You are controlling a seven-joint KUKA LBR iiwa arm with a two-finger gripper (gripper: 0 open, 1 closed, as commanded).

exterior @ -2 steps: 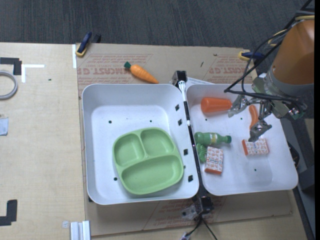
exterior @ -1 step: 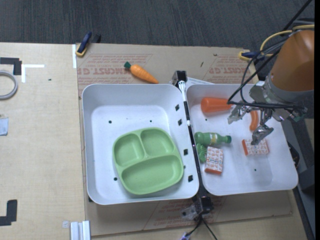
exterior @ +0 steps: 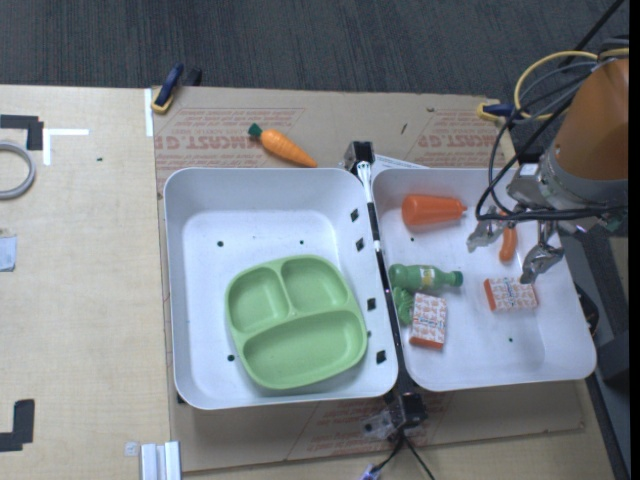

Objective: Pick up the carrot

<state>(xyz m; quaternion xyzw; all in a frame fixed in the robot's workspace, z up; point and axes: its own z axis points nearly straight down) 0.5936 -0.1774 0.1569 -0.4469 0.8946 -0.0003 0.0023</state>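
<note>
Far left of the green divided plate (exterior: 296, 320), on the pale bench top (exterior: 80, 298): one grey ring (exterior: 12, 171), lying flat, cut by the picture's edge. Up and left of the plate, at the corner of the cardboard sheet (exterior: 330, 118): one blue clip (exterior: 168, 86). Around the plate: left white bin (exterior: 200, 198), the plate lying flat on its floor toward the near side. Straight beyond the plate, outside the bin and just past its far rim, on the cardboard: carrot (exterior: 283, 146), orange with a green top, lying on its side, green end to the left, touching nothing else. Right of the plate, rim to rim with the left bin: right white bin (exterior: 560, 358). Right of the plate and beyond it, within that bin: one larger orange item (exterior: 433, 209), lying flat, kind not clear. Right of the plate, nearest to it in the right bin: one green bottle (exterior: 425, 277) on its side, and just on the near side of it one red-and-white carton (exterior: 429, 320). Further right of the plate: one small orange piece (exterior: 508, 240) and, just nearer than it, a second red-and-white carton (exterior: 510, 294). Same area, over the right bin: gripper (exterior: 513, 249), fingers spread wide to either side of the small orange piece, not closed on it and gripping nothing. Farthest right of the plate: the arm (exterior: 600, 128), with orange band and looping cables, well apart from the carrot.
</note>
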